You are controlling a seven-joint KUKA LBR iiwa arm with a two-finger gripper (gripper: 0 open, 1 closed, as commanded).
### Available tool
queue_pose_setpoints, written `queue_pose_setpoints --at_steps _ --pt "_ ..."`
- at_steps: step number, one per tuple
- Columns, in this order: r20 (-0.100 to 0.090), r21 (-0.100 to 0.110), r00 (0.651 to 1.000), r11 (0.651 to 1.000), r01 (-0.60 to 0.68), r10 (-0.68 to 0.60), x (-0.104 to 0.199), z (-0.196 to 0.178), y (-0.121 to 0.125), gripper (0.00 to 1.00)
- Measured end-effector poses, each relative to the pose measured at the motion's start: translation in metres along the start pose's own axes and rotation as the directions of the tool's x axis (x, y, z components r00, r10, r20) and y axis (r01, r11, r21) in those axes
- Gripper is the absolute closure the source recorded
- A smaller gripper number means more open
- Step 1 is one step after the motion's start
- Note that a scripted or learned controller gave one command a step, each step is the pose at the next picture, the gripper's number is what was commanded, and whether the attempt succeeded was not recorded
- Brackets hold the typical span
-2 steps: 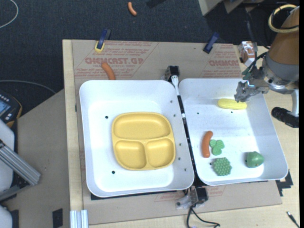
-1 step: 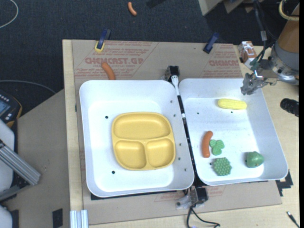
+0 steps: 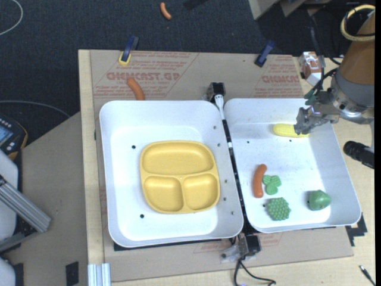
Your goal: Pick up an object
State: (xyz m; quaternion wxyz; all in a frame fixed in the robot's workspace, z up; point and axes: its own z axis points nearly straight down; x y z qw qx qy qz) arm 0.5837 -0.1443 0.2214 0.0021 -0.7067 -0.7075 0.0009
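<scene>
The claw (image 3: 305, 124) is down in the far part of the right bin (image 3: 333, 177), right at the end of a yellow corn cob (image 3: 286, 130), and it seems to be touching it; from here I cannot tell whether it is spread, narrow or gripping, since the metal parts blur together over the end of the cob. The corn lies flat on the bin floor, stretching leftward from the claw. The grey arm (image 3: 357, 82) with its orange band comes in from the right, above the bin's far corner. Nearer the front of the same bin, well apart from the claw, lie a red-orange sausage (image 3: 258, 180), a small green piece (image 3: 272, 184) touching its right side, a bumpy green clump (image 3: 277, 208) just in front of them, and a green pepper (image 3: 318, 200) off toward the right wall. The left bin (image 3: 119, 177) holds a yellow divided plate (image 3: 178, 176) in its middle. Another sausage (image 3: 136, 89) lies on the cardboard beyond the left bin.
</scene>
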Motion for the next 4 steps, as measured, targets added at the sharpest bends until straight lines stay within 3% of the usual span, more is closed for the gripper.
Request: queue_pose_setpoints --at_steps 2,3,4 --pt "-0.001 0.000 1.000 1.000 0.002 -0.002 0.072 0.006 -0.074 1.00" --pt "-0.001 0.000 1.000 1.000 0.000 0.000 0.088 0.001 -0.097 1.00" --pt "0.003 -0.007 1.000 1.000 -0.002 0.002 0.080 -0.012 -0.093 1.00"
